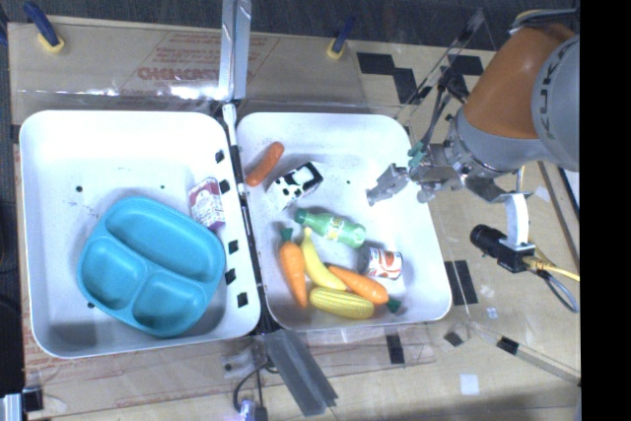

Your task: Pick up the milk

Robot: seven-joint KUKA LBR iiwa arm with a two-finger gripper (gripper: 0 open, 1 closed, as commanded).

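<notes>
The yellow corn cob [341,303] lies lowest in the right bin [419,303], below and left of the gripper [402,180]. Just above the cob lie two carrots [293,273] [359,284] with a banana [315,261] between them, and a small can [384,263] sits straight below the gripper. A green bottle [333,228] lies down-left of the gripper, nearer to it. The milk, a black-and-white cow-patterned carton [295,181], lies on its side directly left of the gripper, well apart from it, with a sausage [264,164] just beyond. Farther left, the left bin [59,138] holds a blue divided tray [151,262] and a small dark-red packet [206,203] against its right wall. The gripper hangs over the right bin's right side, holding nothing; how wide its fingers stand I cannot tell.
</notes>
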